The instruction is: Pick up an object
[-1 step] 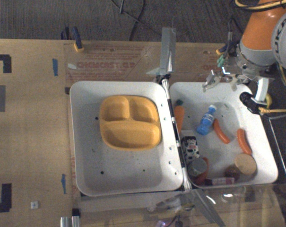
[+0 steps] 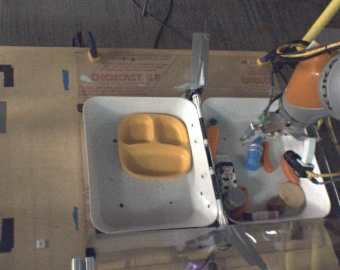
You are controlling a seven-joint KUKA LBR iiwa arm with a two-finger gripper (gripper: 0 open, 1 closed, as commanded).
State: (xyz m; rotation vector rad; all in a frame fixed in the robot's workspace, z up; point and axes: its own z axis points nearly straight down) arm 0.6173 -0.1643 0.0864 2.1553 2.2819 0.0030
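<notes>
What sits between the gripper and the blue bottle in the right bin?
Nothing visible. The gripper hangs just above the blue bottle, with bare bin floor between them. An orange sausage-shaped toy lies close along the bottle's right side and could crowd a grasp.

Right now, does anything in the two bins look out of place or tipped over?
Nothing is spilled or broken. The right bin is cluttered, the blue bottle lying flat; the yellow divided tray sits slightly askew.
</notes>
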